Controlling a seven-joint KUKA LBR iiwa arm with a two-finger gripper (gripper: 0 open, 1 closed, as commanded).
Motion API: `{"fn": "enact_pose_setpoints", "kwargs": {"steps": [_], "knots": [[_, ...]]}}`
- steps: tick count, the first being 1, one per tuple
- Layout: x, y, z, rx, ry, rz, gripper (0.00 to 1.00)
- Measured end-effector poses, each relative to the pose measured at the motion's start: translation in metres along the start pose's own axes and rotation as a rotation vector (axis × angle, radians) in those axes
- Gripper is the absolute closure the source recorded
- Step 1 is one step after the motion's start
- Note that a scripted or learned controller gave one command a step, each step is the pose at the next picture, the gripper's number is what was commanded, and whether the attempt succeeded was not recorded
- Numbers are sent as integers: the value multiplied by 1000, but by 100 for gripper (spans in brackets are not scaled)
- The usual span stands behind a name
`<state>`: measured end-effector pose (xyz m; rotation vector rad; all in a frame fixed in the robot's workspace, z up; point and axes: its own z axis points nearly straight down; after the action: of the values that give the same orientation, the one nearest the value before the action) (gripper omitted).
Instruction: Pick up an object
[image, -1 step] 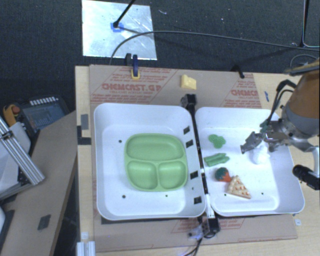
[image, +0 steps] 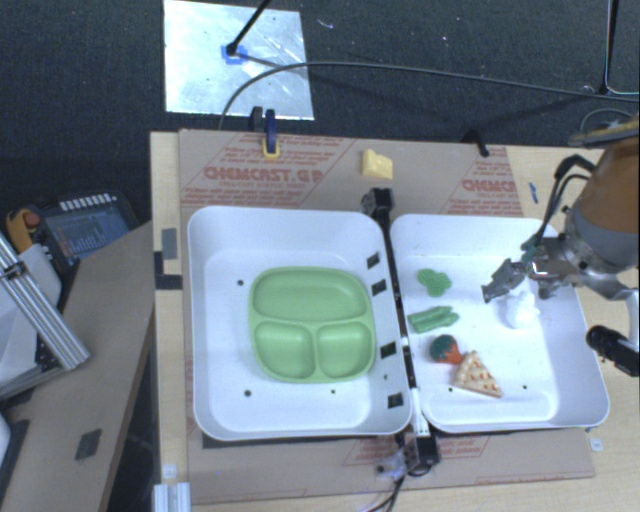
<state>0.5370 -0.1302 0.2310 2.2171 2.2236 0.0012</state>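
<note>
camera view: slanted look down on two white bins.
Left bin (image: 215, 240): holds a green divided tray (image: 311, 323).
Right bin (image: 575, 390): small toy foods near its left wall: broccoli (image: 434, 282), bean pod (image: 432, 319), tomato (image: 444, 348), pizza slice (image: 477, 375); light, rigid, likely slick, so pinch across the narrow sides.
Claw (image: 505, 283): over the white lump (image: 520, 311); finger state cannot be told.

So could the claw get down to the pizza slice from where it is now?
Probably yes: the claw hangs over the same right bin, and the pizza slice lies uncovered, with only the tomato close beside it.
</note>
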Motion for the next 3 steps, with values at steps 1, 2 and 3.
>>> {"fn": "enact_pose_setpoints", "kwargs": {"steps": [1,2,3], "knots": [[7,-6,59,5,2,1,0],[1,-6,120,6,2,2,0],[2,-5,148,3,1,2,0]]}}
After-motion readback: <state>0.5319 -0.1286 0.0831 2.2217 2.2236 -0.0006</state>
